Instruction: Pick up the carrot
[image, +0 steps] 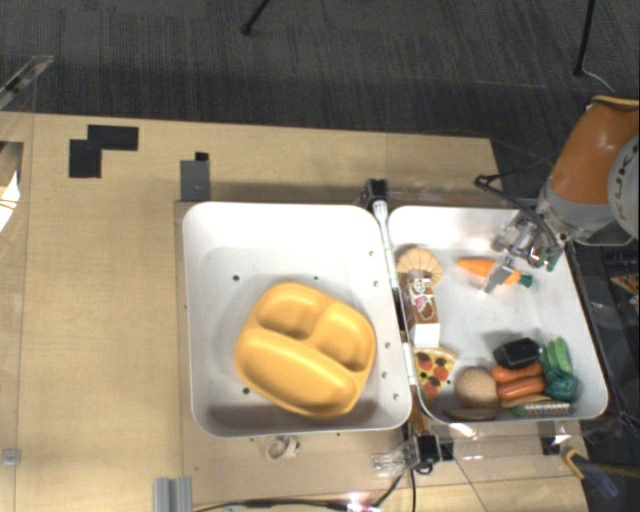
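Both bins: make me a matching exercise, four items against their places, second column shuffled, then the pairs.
Items
1. bread
2. carrot
3. pizza slice
4. gripper

Places
A. right bin, front left corner
B. over the carrot's right end
C. left bin, alone
D. right bin, far half

Pairs: 1-C, 2-D, 3-A, 4-B

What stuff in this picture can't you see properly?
- The carrot: its right end is hidden behind the tool in the camera view.
- The tool's fingers: too small and blurred to tell open from shut.
- The arm: cut off by the right edge.
- The toys piled in the right bin's front corner: overlapping, hard to tell apart.
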